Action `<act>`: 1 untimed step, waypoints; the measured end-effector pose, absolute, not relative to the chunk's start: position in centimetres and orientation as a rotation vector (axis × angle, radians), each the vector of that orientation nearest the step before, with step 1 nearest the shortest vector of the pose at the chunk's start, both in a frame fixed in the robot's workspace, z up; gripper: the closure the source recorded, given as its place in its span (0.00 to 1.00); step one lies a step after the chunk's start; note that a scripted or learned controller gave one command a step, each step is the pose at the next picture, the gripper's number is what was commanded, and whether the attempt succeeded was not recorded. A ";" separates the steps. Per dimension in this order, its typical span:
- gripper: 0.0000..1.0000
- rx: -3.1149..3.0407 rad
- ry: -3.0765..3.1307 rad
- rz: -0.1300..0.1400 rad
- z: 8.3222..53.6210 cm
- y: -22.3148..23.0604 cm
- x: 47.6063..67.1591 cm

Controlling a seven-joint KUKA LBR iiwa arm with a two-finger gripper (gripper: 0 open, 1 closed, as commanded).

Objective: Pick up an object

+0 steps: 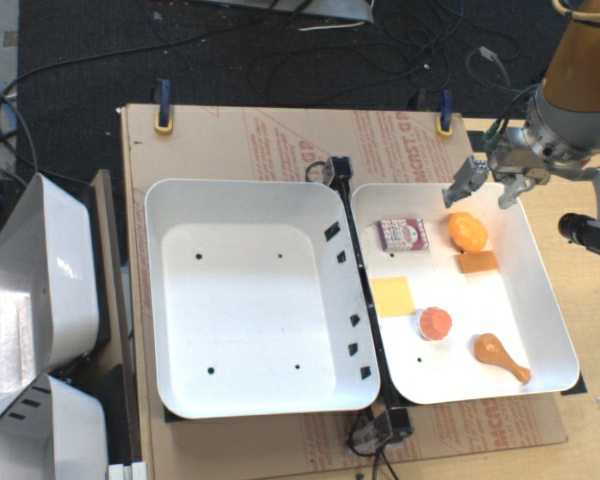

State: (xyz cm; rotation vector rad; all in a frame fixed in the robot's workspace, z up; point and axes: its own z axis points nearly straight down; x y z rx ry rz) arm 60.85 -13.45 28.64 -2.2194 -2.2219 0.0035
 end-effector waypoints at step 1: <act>0.00 -2.223 -2.220 0.000 10.3 -10.5 59.5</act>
